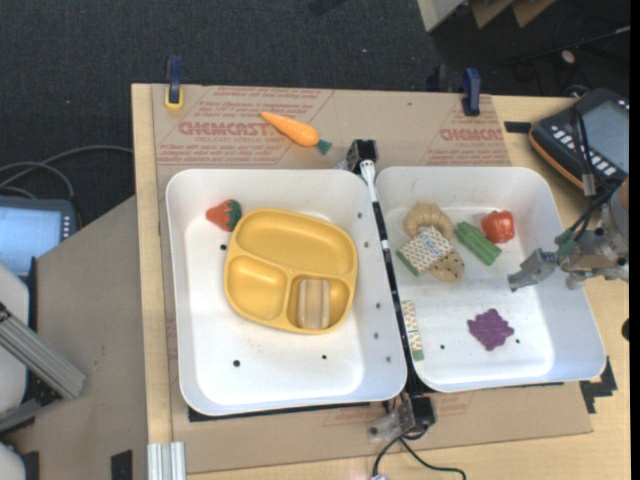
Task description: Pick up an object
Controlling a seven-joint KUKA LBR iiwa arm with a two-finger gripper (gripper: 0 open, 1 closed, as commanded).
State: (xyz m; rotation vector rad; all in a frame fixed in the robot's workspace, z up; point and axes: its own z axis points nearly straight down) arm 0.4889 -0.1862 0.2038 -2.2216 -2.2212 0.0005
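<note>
- Where the arm reaches in at the right bin's (pixel 570 353) right edge, the gripper (pixel 527 271) hangs low over the bin floor; its fingers are too blurred to judge, so I cannot tell how they stand.
- No single task thing is named; the right bin holds a red pepper (pixel 497 226), a green piece (pixel 477 242) with its long axis running from upper left to lower right, a tan pastry (pixel 427 215), a patterned block (pixel 424 251), and a purple bit (pixel 490 328) near the front edge.
- The pastry and block lie in a touching heap, and their outlines are hard to separate.
- The left bin (pixel 200 358) carries a yellow tray (pixel 290 269) with a pale item in one compartment, and a strawberry (pixel 224 213) at the back left corner.
- A carrot (pixel 290 129) lies on the cardboard behind the bins, its tip pointing left.
- "CHEMCAST" is printed on the cardboard (pixel 240 118), reading upside down.
</note>
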